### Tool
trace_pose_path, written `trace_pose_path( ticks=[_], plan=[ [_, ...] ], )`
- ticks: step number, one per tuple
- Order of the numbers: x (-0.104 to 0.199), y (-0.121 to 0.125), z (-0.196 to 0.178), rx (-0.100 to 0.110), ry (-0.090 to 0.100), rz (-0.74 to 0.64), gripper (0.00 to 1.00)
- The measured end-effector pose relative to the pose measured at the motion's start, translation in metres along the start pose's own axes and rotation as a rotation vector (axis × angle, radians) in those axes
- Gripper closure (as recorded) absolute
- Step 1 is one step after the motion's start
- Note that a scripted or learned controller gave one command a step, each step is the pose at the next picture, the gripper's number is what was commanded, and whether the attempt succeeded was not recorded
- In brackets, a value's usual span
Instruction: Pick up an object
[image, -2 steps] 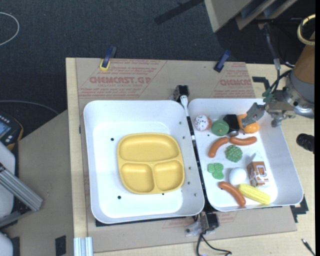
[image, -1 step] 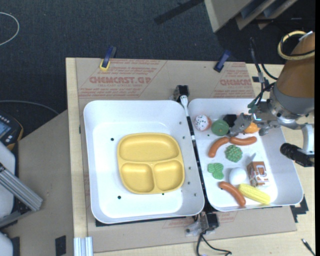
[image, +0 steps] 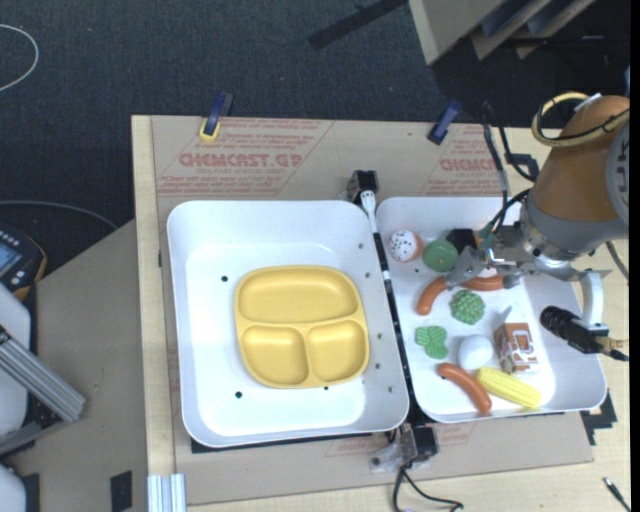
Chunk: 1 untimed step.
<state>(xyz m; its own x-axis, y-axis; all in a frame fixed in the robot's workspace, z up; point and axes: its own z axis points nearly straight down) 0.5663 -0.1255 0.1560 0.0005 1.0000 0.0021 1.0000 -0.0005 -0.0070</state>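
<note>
Bench with two shallow white bins side by side on a board printed with red lettering. Left bin (image: 190, 300): one yellow divided plate (image: 300, 325), three compartments, lying flat near the middle. Right bin (image: 580, 375): a scatter of toy food. Toward the far left corner, a white ball with dark spots (image: 403, 244); just beside it, a round green piece (image: 438, 255). Below these, an orange sausage (image: 431, 293) lying at a slant, and a green broccoli head (image: 466, 306) near it. Lower left, a small green leafy piece (image: 432, 341); beside it, a white egg (image: 474, 352). Right of the egg, a small red and white carton (image: 517, 346). Along the near edge, a second orange sausage (image: 467, 386) touching a yellow corn cob (image: 509, 387). Arm: grey with orange band, entering from the right, its gripper (image: 478, 266) low over the far middle of the right bin, above the broccoli head and beside the round green piece. Whether the gripper is apart or together cannot be told; nothing can be seen held in it. A further red-orange piece (image: 487, 284) lies directly under the gripper, partly hidden.
</note>
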Motion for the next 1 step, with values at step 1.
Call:
trace_pose_path(
  ticks=[1],
  plan=[
    [-0.0015,-0.0025,0.0433,0.0,0.0,0.0,0.0]
  ],
)
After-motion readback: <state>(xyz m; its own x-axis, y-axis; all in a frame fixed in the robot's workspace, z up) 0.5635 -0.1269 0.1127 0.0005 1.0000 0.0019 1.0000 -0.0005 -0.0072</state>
